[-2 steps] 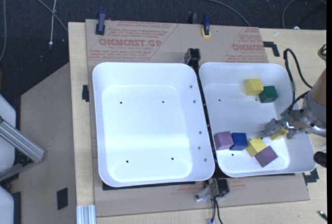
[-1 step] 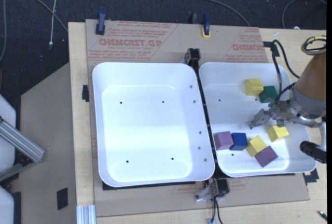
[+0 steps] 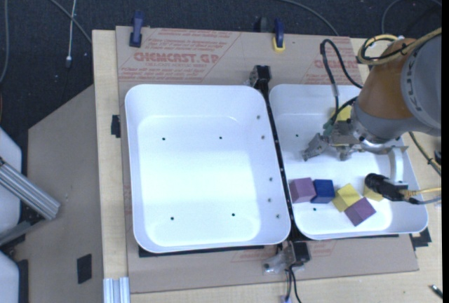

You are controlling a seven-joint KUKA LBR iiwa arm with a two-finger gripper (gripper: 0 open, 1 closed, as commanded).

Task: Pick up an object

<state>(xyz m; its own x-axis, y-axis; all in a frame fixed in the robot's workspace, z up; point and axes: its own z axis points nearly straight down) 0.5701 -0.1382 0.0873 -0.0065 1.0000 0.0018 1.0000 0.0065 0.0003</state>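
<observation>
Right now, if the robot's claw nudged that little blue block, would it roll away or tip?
Probably neither. The blue block looks squat and flat-sided, so it should slide rather than roll. It seems small and stiff, likely light. Pressed between the purple block and the yellow block, it would probably shove a neighbour along the right bin.

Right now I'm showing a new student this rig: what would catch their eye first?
Probably the arm, grey with an orange band, reaching in from the right over the right bin, its gripper low above the bin floor. Next, the bright blocks along that bin's near edge: a purple block, a blue block, a yellow block and another purple one.
</observation>
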